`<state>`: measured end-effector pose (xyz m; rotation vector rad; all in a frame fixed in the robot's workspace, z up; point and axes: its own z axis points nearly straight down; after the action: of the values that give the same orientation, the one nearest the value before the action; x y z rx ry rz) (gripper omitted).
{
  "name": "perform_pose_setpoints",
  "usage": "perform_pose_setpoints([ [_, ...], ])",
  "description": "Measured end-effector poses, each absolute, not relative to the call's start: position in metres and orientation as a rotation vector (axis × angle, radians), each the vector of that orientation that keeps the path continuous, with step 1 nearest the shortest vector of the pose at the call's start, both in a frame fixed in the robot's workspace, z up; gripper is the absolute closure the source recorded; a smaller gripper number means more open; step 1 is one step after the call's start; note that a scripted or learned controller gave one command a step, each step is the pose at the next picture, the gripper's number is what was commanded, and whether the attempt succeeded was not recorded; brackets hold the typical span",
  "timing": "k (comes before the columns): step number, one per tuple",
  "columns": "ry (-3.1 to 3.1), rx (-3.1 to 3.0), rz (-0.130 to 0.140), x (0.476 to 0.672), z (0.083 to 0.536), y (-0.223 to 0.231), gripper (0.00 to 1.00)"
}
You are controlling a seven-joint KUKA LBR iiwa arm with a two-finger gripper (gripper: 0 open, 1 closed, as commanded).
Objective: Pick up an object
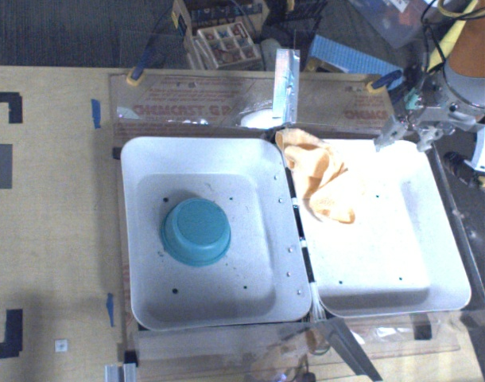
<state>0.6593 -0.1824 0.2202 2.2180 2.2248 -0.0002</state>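
Observation:
A teal bowl (pixel 196 231) lies upside down in the left white bin (pixel 147 165), near its middle. A crumpled orange cloth (pixel 322 177) lies in the upper left corner of the right white bin (pixel 433 277), partly draped over the divide between the bins. My gripper (pixel 405 134) hangs over the far right corner of the right bin, well apart from the cloth and from the bowl. Nothing shows between its fingers.
A clear upright panel (pixel 286 86) stands behind the bins at the middle. Boxes, cables and a blue tray clutter the floor beyond the bench. Blue tape marks sit on the wooden bench at the left.

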Motion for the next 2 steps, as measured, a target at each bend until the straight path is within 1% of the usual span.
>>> perform_pose_setpoints([
  [1, 2.396, 2.032, 0.0, 0.667, 0.113, -0.094, 0.0],
  [2, 2.819, 1.407, -0.003, 0.666, 0.09, -0.115, 0.0],
])
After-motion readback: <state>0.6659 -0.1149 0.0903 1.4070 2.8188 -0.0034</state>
